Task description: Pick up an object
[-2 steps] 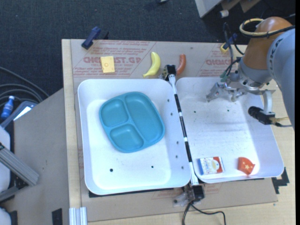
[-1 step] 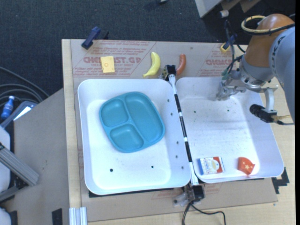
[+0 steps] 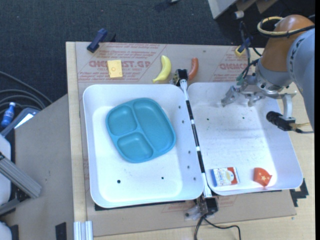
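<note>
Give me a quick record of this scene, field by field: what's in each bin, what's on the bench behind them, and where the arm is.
left bin: blue divided plate
right bin: small white carton and red object, both near the front edge
behind the bins: toy banana, orange-red sausage-shaped toy, yellow tag
arm: over the right bin's back edge
end effector: low over the bin's far part, nothing seen in it

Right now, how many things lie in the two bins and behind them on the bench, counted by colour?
Blue: 1, divided plate
Yellow: 2, banana, square block
Red or orange: 2, sausage, small red piece
White and blue: 1, small box
Total: 6
</note>
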`<state>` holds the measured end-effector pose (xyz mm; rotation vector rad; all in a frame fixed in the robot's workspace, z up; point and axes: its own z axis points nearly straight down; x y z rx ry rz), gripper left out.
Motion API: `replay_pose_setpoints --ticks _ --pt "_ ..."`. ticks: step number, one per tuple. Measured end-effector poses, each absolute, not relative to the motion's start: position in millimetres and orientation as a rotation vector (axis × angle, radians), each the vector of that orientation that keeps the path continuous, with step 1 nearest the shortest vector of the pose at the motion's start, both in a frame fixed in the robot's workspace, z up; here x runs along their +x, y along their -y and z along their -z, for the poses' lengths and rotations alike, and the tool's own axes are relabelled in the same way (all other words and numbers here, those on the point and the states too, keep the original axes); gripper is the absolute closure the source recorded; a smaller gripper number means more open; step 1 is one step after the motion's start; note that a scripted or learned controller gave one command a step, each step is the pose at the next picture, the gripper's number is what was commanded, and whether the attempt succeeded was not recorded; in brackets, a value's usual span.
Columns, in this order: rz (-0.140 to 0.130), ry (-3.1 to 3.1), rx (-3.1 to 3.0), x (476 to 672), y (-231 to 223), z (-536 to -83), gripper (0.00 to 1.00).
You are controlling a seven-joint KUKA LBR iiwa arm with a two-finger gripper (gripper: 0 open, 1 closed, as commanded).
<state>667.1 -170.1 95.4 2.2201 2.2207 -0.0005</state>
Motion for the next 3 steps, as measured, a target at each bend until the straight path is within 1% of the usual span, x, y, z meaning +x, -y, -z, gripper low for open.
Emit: replay_pose_setpoints --ticks 1,2,3 --pt "-0.001 -2.219 2.218 667.8 170 -106 1.00" --pt "-0.001 -2.219 2.218 667.7 170 -106 0.00" --pt "-0.003 -2.218 2.217 668.5 170 -116 1.00"
